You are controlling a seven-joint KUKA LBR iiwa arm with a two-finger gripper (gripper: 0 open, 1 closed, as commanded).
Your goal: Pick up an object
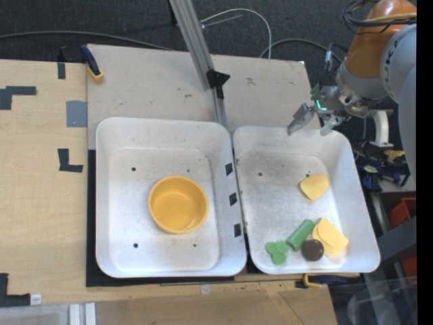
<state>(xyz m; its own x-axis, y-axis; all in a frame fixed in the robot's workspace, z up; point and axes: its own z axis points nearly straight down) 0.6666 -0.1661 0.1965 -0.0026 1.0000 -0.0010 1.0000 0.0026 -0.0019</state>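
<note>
Plastic pieces lie scattered in the right bin of a two-bin workbench: a pale yellow wedge sits alone near the middle, while a second yellow block, a green cylinder, a flat green lobed shape and a dark brown ball crowd the near corner, the ball touching both the block and the cylinder. The gripper hangs over the far rim of that bin, its two grey fingers spread apart with nothing between them, well clear of every piece below. Above it the grey arm bends in from the right, its orange band glossy under the light. In the left bin, a round, smooth yellow-orange bowl stands upright on the speckled white floor. A slanted metal pole crosses the pale board behind the bins, and thin cables loop over the dark floor beyond. A yellow-and-blue clamp grips the board's far left corner.
</note>
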